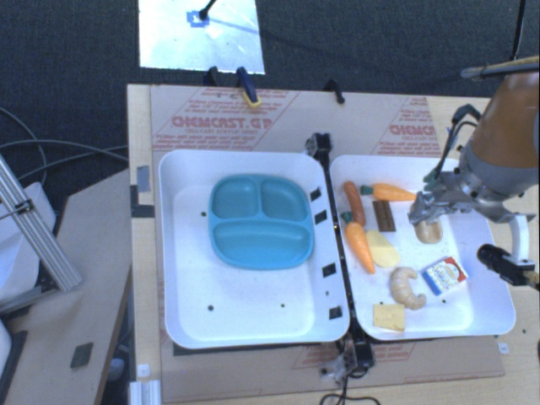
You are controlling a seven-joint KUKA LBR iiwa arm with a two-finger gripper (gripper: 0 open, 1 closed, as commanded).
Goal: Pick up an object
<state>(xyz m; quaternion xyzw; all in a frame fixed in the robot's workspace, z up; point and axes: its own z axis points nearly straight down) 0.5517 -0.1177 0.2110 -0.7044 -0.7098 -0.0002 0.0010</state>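
Arm: reaching in from the right, its gripper (428,218) hanging low over the right bin (498,315).
Jaws: I cannot tell whether they are parted or closed.
Likely target: a small brownish item (429,232) lying directly under the gripper, probably why it is hovering there.
Other pickables: two carrots (360,246), a sausage (353,202), a croissant (407,287), a carton (445,276), all lying loose nearby.
Left bin (181,310): holding a blue divided plate (259,224).
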